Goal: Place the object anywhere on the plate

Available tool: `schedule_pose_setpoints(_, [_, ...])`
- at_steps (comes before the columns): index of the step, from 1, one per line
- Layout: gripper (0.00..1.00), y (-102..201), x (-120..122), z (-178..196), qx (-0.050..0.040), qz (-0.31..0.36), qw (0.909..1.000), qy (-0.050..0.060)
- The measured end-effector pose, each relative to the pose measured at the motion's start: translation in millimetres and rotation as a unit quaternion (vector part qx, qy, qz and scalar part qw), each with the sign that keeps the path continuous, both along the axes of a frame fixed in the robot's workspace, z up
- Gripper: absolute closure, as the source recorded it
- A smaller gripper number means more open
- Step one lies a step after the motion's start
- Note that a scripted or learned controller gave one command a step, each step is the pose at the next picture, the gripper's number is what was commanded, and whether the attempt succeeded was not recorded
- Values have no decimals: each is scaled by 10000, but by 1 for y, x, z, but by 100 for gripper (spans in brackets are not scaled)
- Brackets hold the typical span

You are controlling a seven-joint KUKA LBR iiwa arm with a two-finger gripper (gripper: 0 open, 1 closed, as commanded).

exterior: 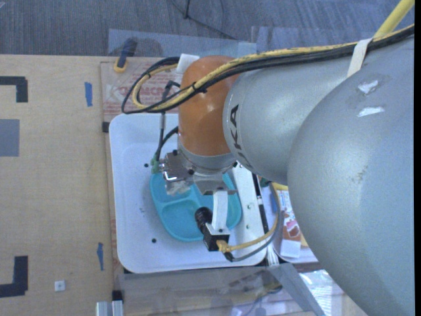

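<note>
A teal plate (176,217) with divided compartments lies in the middle of the left white bin (131,203). The arm's orange band (204,110) and wrist stand directly over the plate's far half and hide it. My gripper (176,178) hangs below the wrist, right above the plate's upper left part; grey metal parts of it show there. A small pale, greyish thing (175,189) lies at the plate's upper left, just under the gripper. Whether it is held or resting on the plate is hidden. A small green bit (156,167) peeks out by the plate's far left rim.
The grey arm covers the right half of the view and most of the right bin. A printed packet (290,230) and a dark thin rod (260,206) show along the divide between bins. Black and yellow cables (148,87) loop over the bin's far edge. Wooden bench (52,176) lies to the left.
</note>
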State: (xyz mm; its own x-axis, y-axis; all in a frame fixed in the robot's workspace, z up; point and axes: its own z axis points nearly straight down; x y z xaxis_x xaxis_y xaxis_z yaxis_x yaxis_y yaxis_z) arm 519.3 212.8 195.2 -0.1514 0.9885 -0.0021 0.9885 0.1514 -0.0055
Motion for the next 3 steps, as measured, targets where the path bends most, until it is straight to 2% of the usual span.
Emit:
schedule_pose_setpoints(1, [100,8,19,2,0,534,9986,-5])
schedule_pose_setpoints(2, [0,8,19,2,0,536,9986,-5])
schedule_pose_setpoints(3, [100,8,19,9,-12,534,9986,15])
